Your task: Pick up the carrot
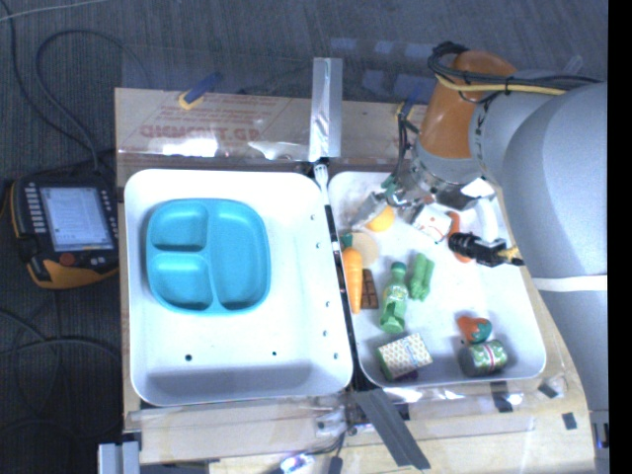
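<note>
carrot [352, 276] against right bin [521, 294] left wall

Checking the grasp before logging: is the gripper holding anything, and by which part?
Cannot be told. The gripper sits at the far end of the right bin, apart from the carrot, which lies by the bin's left wall.

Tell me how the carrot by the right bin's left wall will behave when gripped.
The carrot looks like a smooth, hard plastic toy, so probably stiff, light and somewhat slippery. Its tapered, rounded body may roll or squirt out of a pinch. It lies along the right bin's left wall, beside a brown block, which may crowd the fingers.
</note>
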`<state>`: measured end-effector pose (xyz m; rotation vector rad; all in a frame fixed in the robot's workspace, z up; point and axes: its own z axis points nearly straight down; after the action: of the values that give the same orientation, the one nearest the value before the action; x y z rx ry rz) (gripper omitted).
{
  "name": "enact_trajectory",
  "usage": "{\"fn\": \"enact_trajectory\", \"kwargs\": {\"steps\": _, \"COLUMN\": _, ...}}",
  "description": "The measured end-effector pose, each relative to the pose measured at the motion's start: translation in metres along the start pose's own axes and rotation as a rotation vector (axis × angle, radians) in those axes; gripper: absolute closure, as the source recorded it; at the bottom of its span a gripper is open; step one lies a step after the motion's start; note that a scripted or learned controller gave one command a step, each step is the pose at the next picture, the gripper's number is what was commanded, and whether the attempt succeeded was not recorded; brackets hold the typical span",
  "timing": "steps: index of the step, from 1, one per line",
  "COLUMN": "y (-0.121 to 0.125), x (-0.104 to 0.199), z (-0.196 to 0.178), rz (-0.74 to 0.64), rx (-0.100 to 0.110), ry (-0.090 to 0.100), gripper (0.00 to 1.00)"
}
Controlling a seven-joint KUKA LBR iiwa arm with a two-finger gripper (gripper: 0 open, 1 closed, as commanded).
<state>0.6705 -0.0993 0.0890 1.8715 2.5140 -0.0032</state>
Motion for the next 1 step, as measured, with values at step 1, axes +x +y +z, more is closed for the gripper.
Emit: {"fn": "enact_trajectory", "kwargs": {"steps": 1, "y": -0.0022, "x": -0.0018, "z": -0.0651, "rz": 0.122, "rx": 0.005, "ry": 0.005, "gripper": 0.00}}
